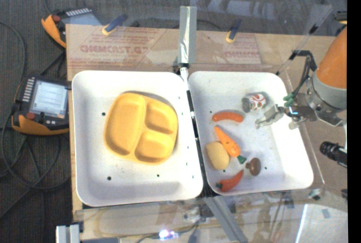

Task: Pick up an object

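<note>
The right bin (pixel 293 177) holds several small objects. A white and red can (pixel 255 102) lies near the back, with an orange sausage (pixel 227 117) left of it. A carrot (pixel 228 142) lies beside a pale yellow potato (pixel 217 155). A brown mushroom (pixel 253 166) and a red chili pepper (pixel 231 181) sit near the front. My gripper (pixel 272 116) reaches in from the right, just right of and below the can, over bare bin floor. No object is seen in it.
The left bin (pixel 90 180) holds a yellow compartment tray (pixel 141 126). A metal divider post (pixel 186 33) stands behind the seam between the bins. A handheld pendant (pixel 45 104) lies on the floor to the left.
</note>
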